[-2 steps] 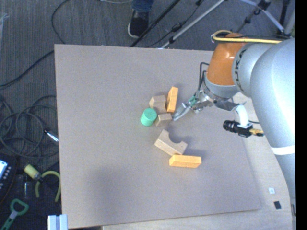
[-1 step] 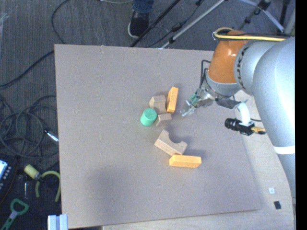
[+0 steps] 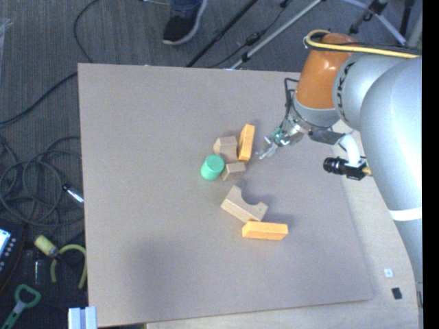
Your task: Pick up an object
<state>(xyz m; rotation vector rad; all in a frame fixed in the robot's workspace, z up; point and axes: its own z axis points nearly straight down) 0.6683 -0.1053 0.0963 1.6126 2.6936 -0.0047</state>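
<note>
Reaching in from the right, the grey arm [image 3: 384,115] angles its gripper [image 3: 272,144] low over the tan board [image 3: 137,184], fingers parted and holding nothing. Just left stand an upright orange block [image 3: 245,142], two small wooden cubes [image 3: 224,145] and a green cylinder [image 3: 212,167]; nearer lie an arched wooden block [image 3: 242,205] and another orange bar [image 3: 265,231].

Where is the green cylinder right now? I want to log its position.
In the camera view, the green cylinder stands near the board's middle, at the left end of the block cluster, touching a small tan block on its right.
</note>
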